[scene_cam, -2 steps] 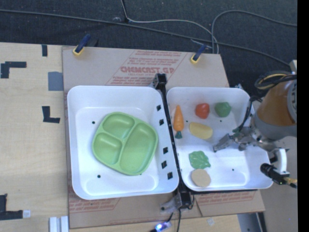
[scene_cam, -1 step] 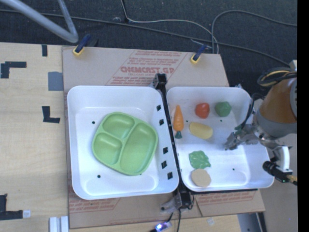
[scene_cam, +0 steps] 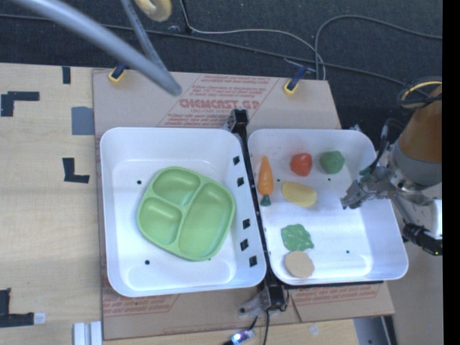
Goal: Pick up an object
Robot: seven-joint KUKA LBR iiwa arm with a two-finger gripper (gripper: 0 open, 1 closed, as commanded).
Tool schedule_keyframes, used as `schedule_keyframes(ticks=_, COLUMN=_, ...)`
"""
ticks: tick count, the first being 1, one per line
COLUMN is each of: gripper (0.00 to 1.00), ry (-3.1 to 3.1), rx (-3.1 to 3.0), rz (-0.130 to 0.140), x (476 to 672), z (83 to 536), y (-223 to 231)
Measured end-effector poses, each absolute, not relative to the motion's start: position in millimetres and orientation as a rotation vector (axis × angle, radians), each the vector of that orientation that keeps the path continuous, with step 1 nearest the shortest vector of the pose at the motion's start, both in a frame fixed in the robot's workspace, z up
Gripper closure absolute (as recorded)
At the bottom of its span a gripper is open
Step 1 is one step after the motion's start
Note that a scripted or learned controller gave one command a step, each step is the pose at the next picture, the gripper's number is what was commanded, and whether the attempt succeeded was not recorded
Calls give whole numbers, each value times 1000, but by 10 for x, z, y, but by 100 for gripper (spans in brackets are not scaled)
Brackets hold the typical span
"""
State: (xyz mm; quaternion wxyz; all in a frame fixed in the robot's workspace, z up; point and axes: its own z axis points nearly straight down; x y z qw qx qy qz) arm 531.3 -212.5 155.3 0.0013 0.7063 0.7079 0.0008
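White plastic forms the two shallow bins that stand side by side on the bench. One left bin (scene_cam: 115,192) holds one green divided plate (scene_cam: 187,213) with three compartments, which lies flat near the middle of it. One right bin (scene_cam: 381,250) holds six small toy foods: one orange carrot (scene_cam: 265,176) close to the wall between the bins, one red tomato-like piece (scene_cam: 301,164), one dark green round piece (scene_cam: 332,161), one yellow oblong piece (scene_cam: 299,193), one green leafy piece (scene_cam: 296,236) and one tan round piece (scene_cam: 299,264) near the front wall.

One gripper (scene_cam: 352,198) is seen at the right side of the right bin, above its white floor, on the grey arm with the orange band (scene_cam: 424,135). Whether its fingers are spread or pressed together cannot be told, because they are small and dark against the bin, and no thing is seen between them.

All six foods lie to the left of the gripper. The yellow oblong piece is the nearest, but it is clearly apart from the gripper. The dark green round piece is near too, further toward the back wall. The tan round piece and the leafy piece lie toward the front, apart from it.
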Motion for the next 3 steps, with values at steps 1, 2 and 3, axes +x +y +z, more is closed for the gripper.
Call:
schedule_keyframes(ticks=1, gripper=100, ry=2219, rx=2217, rz=3, x=5281, z=2148, y=-2196)
schedule_keyframes(ticks=2, gripper=100, ry=2221, rx=2214, rz=4, x=5330, z=2683, y=-2093)
schedule_keyframes(ticks=3, gripper=100, ry=2229, rx=2217, rz=-2, x=5322, z=2527, y=-1530)
